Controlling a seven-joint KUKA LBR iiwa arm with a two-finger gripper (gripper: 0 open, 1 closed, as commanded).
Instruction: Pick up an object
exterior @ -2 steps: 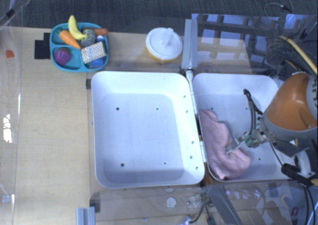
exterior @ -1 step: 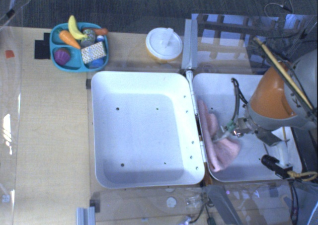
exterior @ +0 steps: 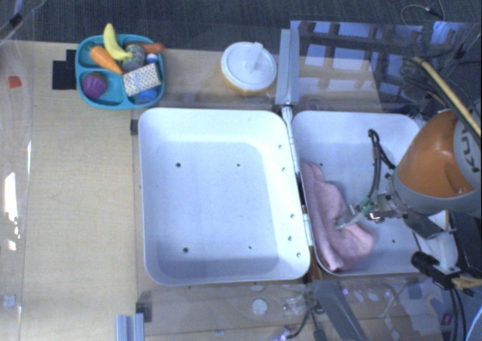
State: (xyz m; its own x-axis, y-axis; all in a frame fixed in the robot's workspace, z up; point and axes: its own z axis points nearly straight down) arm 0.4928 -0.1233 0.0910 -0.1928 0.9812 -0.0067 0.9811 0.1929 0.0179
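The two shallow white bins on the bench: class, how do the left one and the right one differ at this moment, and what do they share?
The left white bin looks larger and squarer; the right white bin looks narrower. The right bin holds a crumpled pink cloth along its left wall; the left bin shows bare floor. The pincer reaches into the right bin at the cloth, not into the left. Both are shallow, white, with rounded corners, side by side.

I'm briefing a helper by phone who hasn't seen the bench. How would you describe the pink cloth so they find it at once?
Start at the right-hand white bin, the one the arm reaches into. Along its left wall lies the pink cloth, crumpled lengthwise, with the claw at its lower end. It is the only soft, pink thing in either bin.
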